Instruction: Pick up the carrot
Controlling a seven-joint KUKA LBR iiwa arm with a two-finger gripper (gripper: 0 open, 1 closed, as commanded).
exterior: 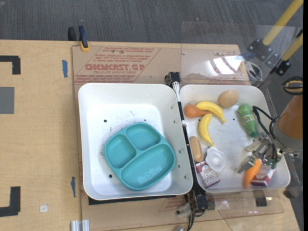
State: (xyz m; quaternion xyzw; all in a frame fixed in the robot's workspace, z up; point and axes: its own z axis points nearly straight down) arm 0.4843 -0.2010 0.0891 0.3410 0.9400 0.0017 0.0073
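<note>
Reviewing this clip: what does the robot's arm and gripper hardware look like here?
At the right edge, an orange band marks the arm above the wrist. Black cables loop beside it. Below, the gripper is a cluster of grey metal parts with thin, silvery fingers.

Gripper (257,157) over near right corner of right bin (230,187). Carrot (250,173) just below gripper, touching small carton (262,178) on its right. Left of gripper: clear cup (215,159), snack packet (207,174), bread roll (196,148). Further left and behind: two bananas (208,118), another carrot-like piece (192,111). Behind gripper: bottle (247,119), egg (228,98). Far left, in left bin (95,102): divided plate (139,155).
</note>
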